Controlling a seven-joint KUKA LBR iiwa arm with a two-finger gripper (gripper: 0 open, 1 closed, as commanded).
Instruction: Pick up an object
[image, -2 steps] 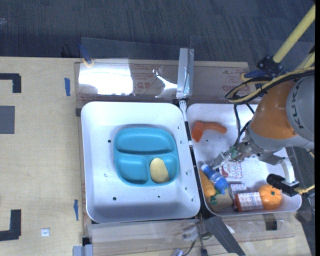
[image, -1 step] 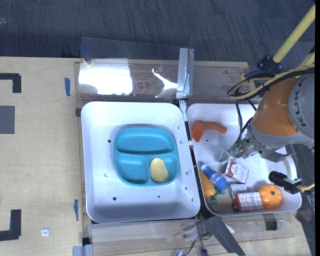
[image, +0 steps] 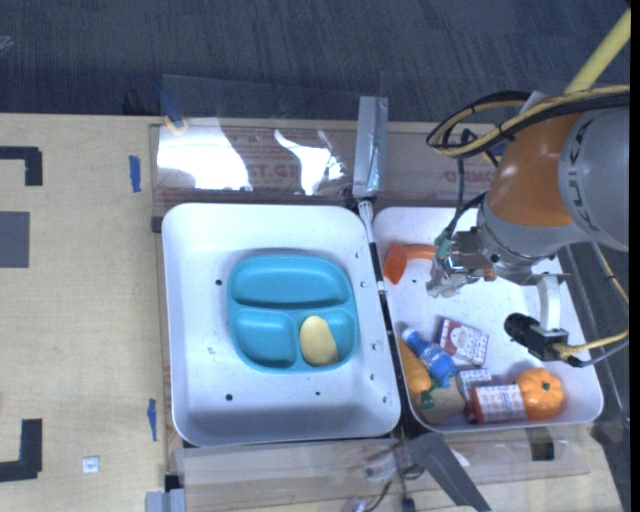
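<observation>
My gripper hangs over the upper middle of the right bin. Just to its left lies an orange piece against the bin's left wall, close to the gripper but apart from it. Nearer the front of this bin lie a small bottle with a blue cap, an orange carrot-like thing, a red and white box, a red can and a small orange pumpkin. I see nothing held in the gripper.
The left bin holds a blue divided tray with a yellow oval in its front right compartment. The shared wall between the bins runs just left of the orange piece.
</observation>
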